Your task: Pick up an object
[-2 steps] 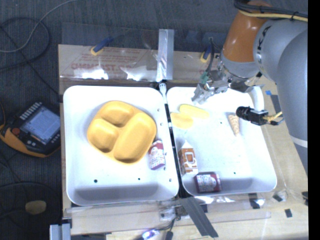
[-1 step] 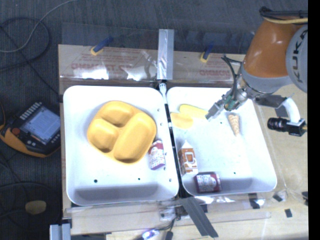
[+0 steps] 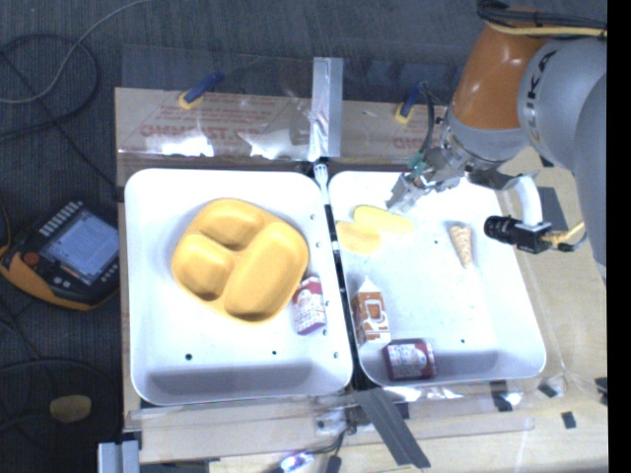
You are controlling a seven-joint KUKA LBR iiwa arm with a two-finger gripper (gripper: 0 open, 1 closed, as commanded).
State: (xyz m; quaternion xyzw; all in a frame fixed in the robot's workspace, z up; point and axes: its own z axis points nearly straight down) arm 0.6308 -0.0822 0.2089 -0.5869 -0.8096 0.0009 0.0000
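- Dark carpeted floor surrounds the worktop (image 3: pixel 577 363), with cables trailing across it and a handheld control pendant (image 3: pixel 64 254) lying to the left.
- Two shallow white bins sit side by side: the left bin (image 3: pixel 158 363) and the right bin (image 3: pixel 513 333), touching along a central divider.
- Clear plastic sheeting (image 3: pixel 237 131) lies behind the bins, held by two blue-and-yellow clamps.
- Left bin: a large yellow lumpy object (image 3: pixel 240 257) occupies the middle; a small red-labelled bottle (image 3: pixel 310 306) lies just beside its lower right edge, near the divider.
- Right bin: a flat pale yellow object (image 3: pixel 372 227) lies in the upper left part; a small cone-shaped item (image 3: pixel 461 242) lies to its right, apart from it.
- Right bin, lower part: an orange-and-white carton (image 3: pixel 371 316) lies near the divider, and a dark red can (image 3: pixel 409 359) lies on its side near the front wall.
- The arm enters from the upper right, orange band above the wrist.
- The gripper (image 3: pixel 402 197) is positioned at the upper right edge of the flat pale yellow object, at or very near its surface.
- Gripper opening: cannot be determined at this resolution; no object is seen between its parts.
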